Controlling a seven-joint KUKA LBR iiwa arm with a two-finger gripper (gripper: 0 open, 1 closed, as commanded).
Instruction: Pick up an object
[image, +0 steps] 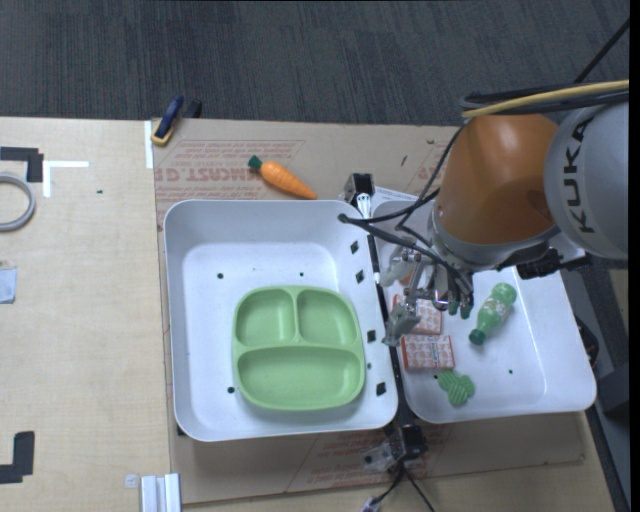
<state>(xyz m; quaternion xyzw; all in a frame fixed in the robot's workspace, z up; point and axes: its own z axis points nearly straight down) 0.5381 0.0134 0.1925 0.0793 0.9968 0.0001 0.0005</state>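
Over the right bin (560, 380), beside the green bottle (492, 311), your claw (425, 300) is hovering above two red-and-white packets (427, 350). You cannot tell how it is set or whether it is gripping anything.

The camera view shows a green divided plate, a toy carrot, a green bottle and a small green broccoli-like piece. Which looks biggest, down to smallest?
1. Green divided plate, by far the largest.
2. Toy carrot and green bottle: they look alike in size, so I won't rank them.
3. Small green broccoli-like piece, smallest.
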